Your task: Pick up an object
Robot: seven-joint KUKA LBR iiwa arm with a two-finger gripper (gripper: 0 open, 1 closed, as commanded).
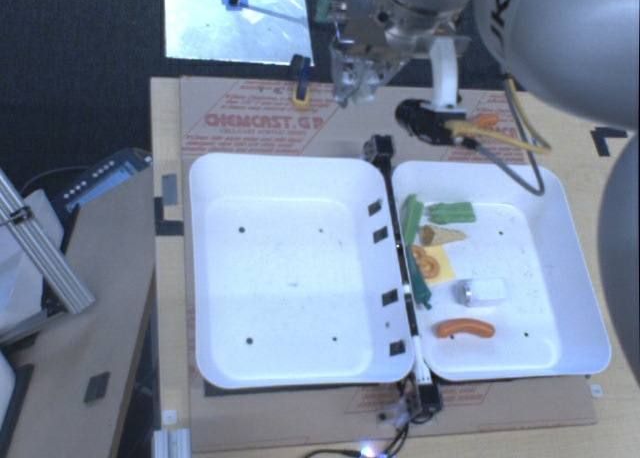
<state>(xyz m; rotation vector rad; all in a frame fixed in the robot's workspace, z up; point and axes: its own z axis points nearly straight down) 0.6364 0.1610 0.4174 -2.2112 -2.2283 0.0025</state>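
Observation:
My gripper (355, 81) hangs high over the bench's far edge, behind both bins and well apart from every object. The right bin (560, 246) holds several small things along its left side. A long green pod (410, 214) lies next to a short green piece (451, 212). Below them are a tan wedge (441, 236) and an orange ring on a yellow patch (429, 265). Nearer the front sit a white and grey cylinder (482, 292) and an orange sausage (465, 328). The left bin (215, 246) lies beside it.
A black clipped strip (395, 256) joins the two bins. A yellow and blue clamp (300, 81) stands on the cardboard behind the left bin. Orange and yellow cables (495, 136) trail over the right bin's far rim. A grey device (100, 178) lies off the bench's left side.

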